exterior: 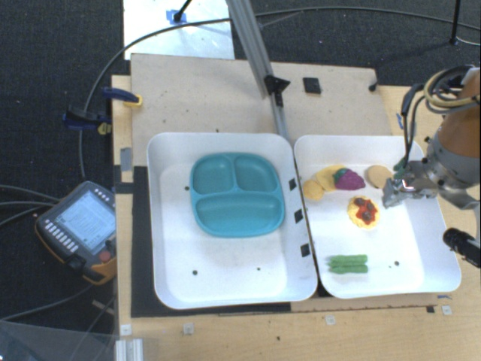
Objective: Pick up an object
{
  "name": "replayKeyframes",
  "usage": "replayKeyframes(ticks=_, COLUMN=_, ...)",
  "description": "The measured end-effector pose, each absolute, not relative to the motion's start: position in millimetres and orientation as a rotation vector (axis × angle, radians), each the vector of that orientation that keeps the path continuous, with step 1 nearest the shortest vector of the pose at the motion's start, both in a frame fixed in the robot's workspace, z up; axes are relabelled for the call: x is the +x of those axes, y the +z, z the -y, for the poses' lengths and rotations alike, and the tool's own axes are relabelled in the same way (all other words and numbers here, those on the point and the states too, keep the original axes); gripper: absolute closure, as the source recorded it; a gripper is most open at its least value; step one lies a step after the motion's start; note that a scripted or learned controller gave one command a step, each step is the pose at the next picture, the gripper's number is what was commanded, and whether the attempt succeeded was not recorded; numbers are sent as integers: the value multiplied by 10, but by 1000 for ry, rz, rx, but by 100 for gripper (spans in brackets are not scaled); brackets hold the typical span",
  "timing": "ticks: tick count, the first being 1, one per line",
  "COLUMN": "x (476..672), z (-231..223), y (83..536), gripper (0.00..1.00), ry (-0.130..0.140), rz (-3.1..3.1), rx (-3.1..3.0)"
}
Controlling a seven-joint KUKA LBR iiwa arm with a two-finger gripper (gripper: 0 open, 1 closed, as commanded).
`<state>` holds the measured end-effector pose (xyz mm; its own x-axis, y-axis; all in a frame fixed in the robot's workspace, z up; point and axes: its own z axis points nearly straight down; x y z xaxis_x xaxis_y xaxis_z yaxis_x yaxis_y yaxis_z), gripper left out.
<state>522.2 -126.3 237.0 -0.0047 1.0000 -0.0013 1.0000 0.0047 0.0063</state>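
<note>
— What do you have on the bench?
— Left bin: a teal divided plate. Right bin: toy foods.
— And the gripper?
— I see it low over the right bin, near the pizza piece and cookie. I cannot tell its state.
— Others?
— Green beans, purple grapes.

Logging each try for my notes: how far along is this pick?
Done: the gripper has reached the right bin, near the pizza-like toy. In hand: nothing seen between its fingers. Left: grasp and lift; the green beans, purple toy and cookies all lie in the bin.
</note>
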Motion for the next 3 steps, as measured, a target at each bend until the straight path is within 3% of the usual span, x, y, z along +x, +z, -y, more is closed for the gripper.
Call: replayKeyframes(ticks=3, x=5864, z=-297, y=2286, gripper=100, ry=6, rz=-2229, rx=2211)
